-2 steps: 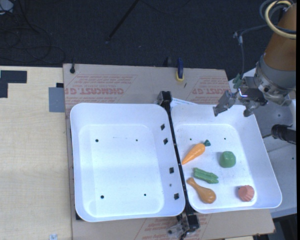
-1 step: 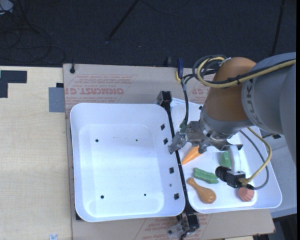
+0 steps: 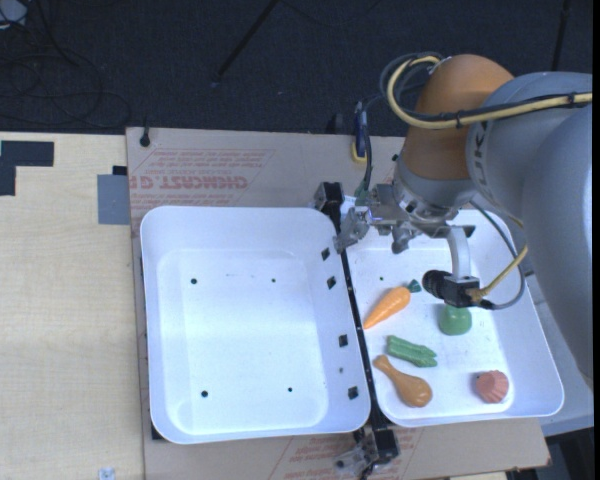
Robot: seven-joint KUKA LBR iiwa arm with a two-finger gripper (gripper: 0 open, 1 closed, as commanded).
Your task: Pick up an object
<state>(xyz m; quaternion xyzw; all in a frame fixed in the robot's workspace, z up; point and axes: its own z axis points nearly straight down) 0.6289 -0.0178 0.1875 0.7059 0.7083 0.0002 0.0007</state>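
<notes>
The pincer (image 3: 378,226) hangs over the far left corner of the right bin (image 3: 525,343), close to the divide where the two bins meet; whether it stands apart or together cannot be told from this slant. All the objects to pick from lie on the floor of that same bin, nearer the camera than the pincer and apart from it. Closest is a toy carrot (image 3: 386,307), bright orange with a small green top, lying at a slant with its tip toward the left bin. Just beside it to the right sits a rounded green toy (image 3: 456,321), partly covered from above. Below the carrot lies a green pod (image 3: 411,351), long and knobbly, and below that a tan-orange toy drumstick (image 3: 405,382), thin at one end and bulbous at the other. Near the bin's front right corner rests a pinkish-red lump (image 3: 491,386), well apart from the rest. The left bin (image 3: 240,318) shows a white floor with small dark dots. Both bins rest on a cardboard sheet (image 3: 220,173) printed in red, on the pale wooden table (image 3: 50,318).
</notes>
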